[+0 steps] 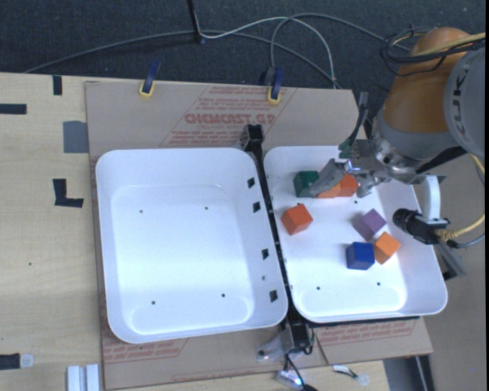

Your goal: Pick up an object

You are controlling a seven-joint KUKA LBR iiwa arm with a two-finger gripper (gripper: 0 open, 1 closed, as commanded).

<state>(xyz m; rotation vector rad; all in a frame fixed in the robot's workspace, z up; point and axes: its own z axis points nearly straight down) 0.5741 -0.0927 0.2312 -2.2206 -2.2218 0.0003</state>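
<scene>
Two white bins sit side by side on my bench, on a sheet of brown cardboard [220, 120] held at its far edge by two clips. I see the left bin [114, 218] with a bare white floor, and the right bin [424, 296] holds all the blocks.

My arm [428, 80] comes in from the right, grey with its orange band, and bends down over the far part of the right bin. The gripper [336, 177] is low there, pointing toward the left. Just beside its tip lies a green block [304, 181], and an orange piece [341, 188] sits right under the grey finger [328, 176]. From this slant I cannot tell whether the claw is apart or together, nor whether either of those two pieces is truly between its tips; they may only be touching it or lying beneath it.

Nearer the middle of the bin an orange-red cube [297, 218] rests alone, close to the wall between the bins. Toward the right side a purple block [370, 222], a small orange block [386, 247] and a blue cube [359, 256] are clustered; the orange and blue ones look to be touching. All three lie flat on the bin floor, apart from the gripper.

Black and pale cables [253, 27] run across the dark floor beyond the bench.
</scene>
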